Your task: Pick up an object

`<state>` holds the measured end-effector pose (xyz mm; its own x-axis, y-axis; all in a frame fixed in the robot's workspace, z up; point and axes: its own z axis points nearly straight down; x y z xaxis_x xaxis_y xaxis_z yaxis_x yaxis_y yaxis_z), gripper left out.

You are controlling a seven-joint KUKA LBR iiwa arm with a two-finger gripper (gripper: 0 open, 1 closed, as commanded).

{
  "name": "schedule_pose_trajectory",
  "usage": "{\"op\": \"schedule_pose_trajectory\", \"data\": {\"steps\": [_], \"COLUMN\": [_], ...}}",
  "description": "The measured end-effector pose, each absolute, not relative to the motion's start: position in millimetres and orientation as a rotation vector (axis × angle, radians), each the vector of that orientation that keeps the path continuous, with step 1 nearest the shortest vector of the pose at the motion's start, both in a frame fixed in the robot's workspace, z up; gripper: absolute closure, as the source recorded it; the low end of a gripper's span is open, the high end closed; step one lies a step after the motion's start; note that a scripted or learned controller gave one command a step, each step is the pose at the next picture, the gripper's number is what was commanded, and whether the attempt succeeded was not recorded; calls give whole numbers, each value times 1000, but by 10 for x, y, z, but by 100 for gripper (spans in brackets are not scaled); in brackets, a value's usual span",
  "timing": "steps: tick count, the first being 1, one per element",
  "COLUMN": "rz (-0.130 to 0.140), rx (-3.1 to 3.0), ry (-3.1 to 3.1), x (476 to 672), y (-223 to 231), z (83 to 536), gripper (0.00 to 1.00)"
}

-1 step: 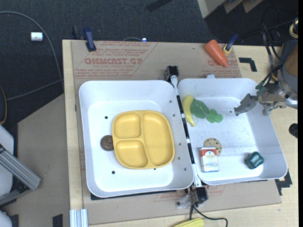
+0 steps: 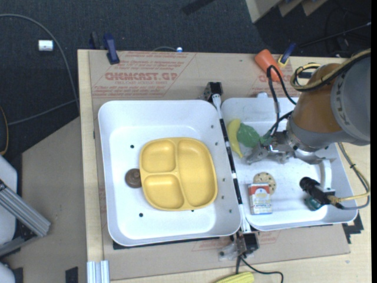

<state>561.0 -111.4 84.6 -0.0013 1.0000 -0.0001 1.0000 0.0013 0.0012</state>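
Gripper (image 2: 257,152) sits in your right bin (image 2: 339,214), at nine o'clock of the arm's wrist, beside a green object (image 2: 247,135); jaw state unreadable.

Red block lettering runs across the brown board (image 2: 147,75) under the bins — it looks like "CHEMCAST GP", though the middle letters blur. Smaller red lines sit above and below it, too fine to make out. The small red-and-white packet (image 2: 260,198) carries print as well — unreadable from here.
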Motion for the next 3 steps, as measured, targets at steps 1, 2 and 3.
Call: {"op": "schedule_pose_trajectory", "data": {"steps": [1, 2, 3], "rz": [1, -1, 0], "rx": [2220, 2221, 2221], "ry": [2222, 2219, 2223], "x": [6140, 6193, 6255], "y": [-1006, -1357, -972], "z": [1158, 880, 847], "gripper": [0, 0, 0]}}
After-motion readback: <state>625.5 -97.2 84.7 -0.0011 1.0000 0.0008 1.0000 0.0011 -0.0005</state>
